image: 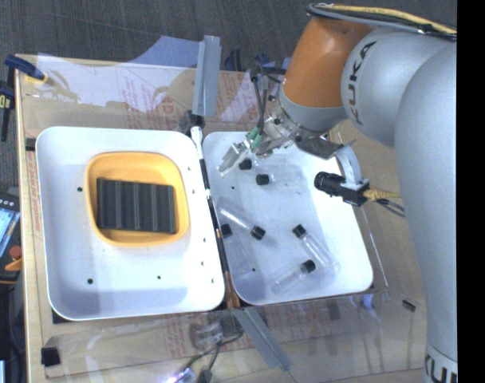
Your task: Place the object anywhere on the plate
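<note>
The arm [370,62] comes in from the right and bends down over the far part of the right bin [350,282], and everything below is placed against that bin. Its gripper [254,144] hangs just above the bin's far-left corner, close to the divider between the two bins, with a greenish patch showing at its tip; whether the fingers are apart or closed cannot be told from this slant, and nothing can be seen clamped between them. Just beside the gripper, at the bin's far-left corner, lies a clear tube [229,159], tilted, its black cap [245,165] pointing toward the bin's middle. More black-capped clear vials are scattered on the bin's floor: one cap [262,179] a little nearer than the gripper, one vial [241,223] toward the left wall, one [314,247] right of centre, and one [292,274] near the front edge. A black cylindrical part [332,184] sticks out over the bin's right side. Left of this bin, touching it along the divider, sits the left bin [59,286], which bears the yellow plate [137,166] with a dark ribbed block [136,206] lying on it.
</note>
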Controlling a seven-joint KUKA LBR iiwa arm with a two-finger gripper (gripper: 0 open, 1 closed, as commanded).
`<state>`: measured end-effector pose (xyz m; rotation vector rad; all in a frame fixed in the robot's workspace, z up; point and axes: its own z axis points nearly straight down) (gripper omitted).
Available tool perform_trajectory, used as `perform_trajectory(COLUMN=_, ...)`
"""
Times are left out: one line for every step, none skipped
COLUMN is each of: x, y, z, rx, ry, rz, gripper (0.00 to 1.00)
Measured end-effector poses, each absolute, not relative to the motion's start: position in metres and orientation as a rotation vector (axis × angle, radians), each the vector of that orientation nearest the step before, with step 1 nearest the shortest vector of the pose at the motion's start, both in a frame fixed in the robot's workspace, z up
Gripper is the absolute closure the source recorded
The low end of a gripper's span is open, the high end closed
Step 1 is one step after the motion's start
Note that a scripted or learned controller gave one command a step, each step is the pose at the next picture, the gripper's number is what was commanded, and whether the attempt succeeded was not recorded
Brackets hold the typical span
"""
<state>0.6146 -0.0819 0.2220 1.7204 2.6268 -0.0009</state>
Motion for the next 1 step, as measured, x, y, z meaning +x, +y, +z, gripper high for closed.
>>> perform_trajectory(x=0.6402, y=-0.0324, z=0.191, rx=1.731, ry=2.621, rz=-0.003, gripper=0.0)
